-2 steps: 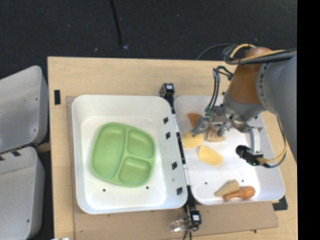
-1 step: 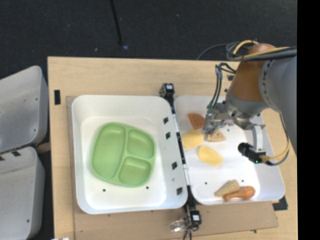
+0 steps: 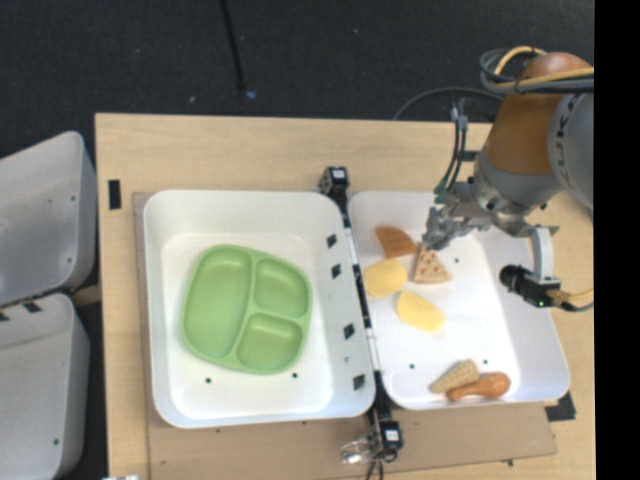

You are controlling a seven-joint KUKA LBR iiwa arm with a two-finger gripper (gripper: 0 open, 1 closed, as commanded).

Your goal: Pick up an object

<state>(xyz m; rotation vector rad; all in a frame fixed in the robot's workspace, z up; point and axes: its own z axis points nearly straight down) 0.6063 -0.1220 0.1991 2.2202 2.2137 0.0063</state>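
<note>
The right bin (image 3: 530,343) holds several food pieces. A tan pizza-like wedge (image 3: 431,267) lies near its back, a brown toast slice (image 3: 394,241) to its left. Two yellow pieces sit nearer the middle, one (image 3: 384,278) by the bin's left wall and one (image 3: 421,312) in front of it. A tan cracker wedge (image 3: 454,376) and an orange sausage-like piece (image 3: 480,387) lie at the front. My gripper (image 3: 437,236) hangs just above the pizza-like wedge's back tip; nothing shows between its fingers.
The left bin (image 3: 165,368) carries a green divided plate (image 3: 246,309). A raised divider with black clips (image 3: 352,298) separates the two bins. The wooden bench (image 3: 220,148) rims both bins.
</note>
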